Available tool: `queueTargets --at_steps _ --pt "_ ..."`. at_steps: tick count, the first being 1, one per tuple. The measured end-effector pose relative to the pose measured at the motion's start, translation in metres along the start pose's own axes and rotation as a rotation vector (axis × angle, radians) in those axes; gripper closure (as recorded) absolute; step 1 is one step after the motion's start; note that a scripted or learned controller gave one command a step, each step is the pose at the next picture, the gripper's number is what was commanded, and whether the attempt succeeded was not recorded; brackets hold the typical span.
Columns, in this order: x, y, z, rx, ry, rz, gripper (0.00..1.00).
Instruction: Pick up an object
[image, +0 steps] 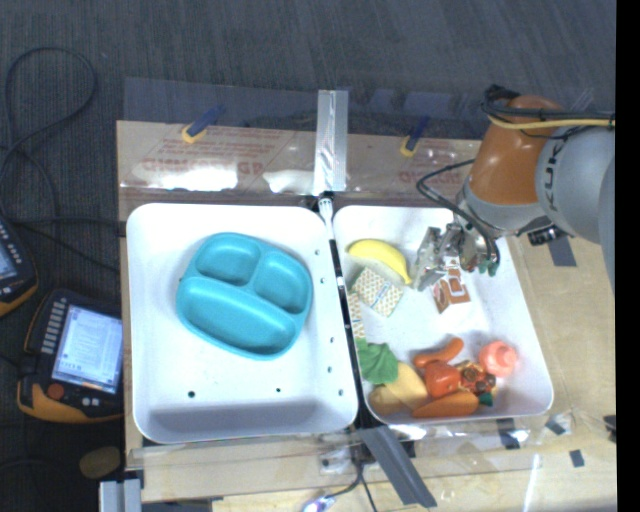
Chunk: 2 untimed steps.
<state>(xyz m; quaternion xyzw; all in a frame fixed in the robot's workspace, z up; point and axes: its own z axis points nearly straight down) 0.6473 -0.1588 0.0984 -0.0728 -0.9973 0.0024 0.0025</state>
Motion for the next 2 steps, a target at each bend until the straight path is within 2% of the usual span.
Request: queueTargets --at_steps 1,2 --pt "0.056 0.026 -0.209 -0.005 -0.01 -0.002 1.0" --pt "0.106 -0.017 -0.139 -0.003 -0.007 -0.144 1.0"
